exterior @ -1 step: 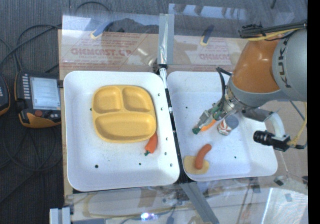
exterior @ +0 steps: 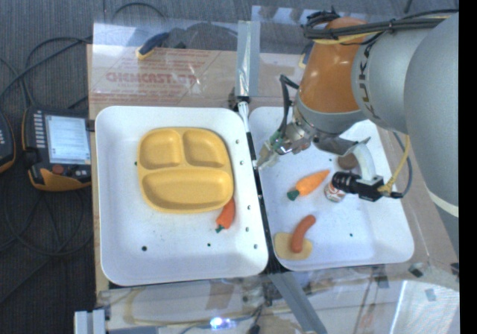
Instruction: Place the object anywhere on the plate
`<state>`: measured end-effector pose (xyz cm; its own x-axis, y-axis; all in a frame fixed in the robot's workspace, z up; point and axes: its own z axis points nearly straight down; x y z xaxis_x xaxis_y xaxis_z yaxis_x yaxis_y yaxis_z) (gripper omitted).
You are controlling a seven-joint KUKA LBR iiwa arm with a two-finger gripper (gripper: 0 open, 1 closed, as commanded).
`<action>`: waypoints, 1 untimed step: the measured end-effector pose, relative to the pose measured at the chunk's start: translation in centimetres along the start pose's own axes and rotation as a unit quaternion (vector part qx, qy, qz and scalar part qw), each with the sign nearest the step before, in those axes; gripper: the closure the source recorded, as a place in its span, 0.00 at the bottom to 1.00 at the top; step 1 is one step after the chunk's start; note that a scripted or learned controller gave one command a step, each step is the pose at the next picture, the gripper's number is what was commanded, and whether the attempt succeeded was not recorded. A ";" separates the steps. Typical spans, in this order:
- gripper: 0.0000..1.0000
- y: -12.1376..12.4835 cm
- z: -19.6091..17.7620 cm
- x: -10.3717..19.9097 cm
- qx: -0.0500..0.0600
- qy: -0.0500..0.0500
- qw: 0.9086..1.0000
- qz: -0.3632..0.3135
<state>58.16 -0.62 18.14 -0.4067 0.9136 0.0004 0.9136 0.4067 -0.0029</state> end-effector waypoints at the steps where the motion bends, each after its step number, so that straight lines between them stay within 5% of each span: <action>1: 1.00 -8.5 0.0 -4.7 0.000 0.000 0.997 0.081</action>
<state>52.31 -8.36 18.18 -0.2534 0.9674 -0.0010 0.9674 0.2534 -0.0038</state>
